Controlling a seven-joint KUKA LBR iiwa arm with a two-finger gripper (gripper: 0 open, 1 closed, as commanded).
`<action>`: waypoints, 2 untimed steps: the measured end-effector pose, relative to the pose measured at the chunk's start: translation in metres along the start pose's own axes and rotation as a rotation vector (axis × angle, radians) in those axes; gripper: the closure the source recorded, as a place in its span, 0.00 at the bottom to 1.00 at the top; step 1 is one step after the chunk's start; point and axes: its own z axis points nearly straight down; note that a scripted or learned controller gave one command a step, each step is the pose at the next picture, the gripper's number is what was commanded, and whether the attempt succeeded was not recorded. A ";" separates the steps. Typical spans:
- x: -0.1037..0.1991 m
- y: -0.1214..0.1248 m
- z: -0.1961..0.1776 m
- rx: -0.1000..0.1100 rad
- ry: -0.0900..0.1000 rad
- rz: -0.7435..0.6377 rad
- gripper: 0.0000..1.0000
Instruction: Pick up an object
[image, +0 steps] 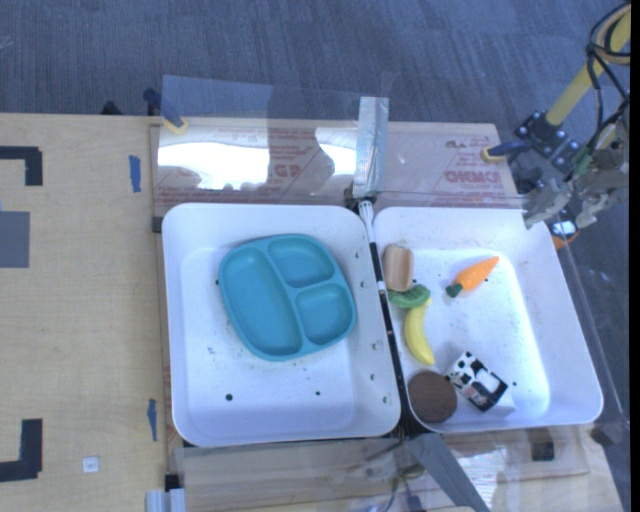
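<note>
The right bin (560, 330) holds several small items. An orange toy carrot (472, 275) lies near its back, and a tan cylinder (398, 265) rests against the left wall. A green piece (408, 296) sits just above a yellow banana (418, 335). At the front are a brown round piece (432, 396) and a black-and-white toy cow (476, 380). My gripper (562, 205) hovers over the back right corner of this bin, up and to the right of the carrot, well apart from every item.
The left bin (190, 330) carries a blue divided plate (288, 296). A clear plastic panel (300, 150) and a metal post (370, 140) stand behind the bins. Yellow cabling (575, 90) runs along the arm at top right.
</note>
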 end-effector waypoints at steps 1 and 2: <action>-0.010 0.007 0.099 0.011 0.005 0.081 0.00; 0.054 0.003 0.180 -0.008 -0.001 0.034 0.00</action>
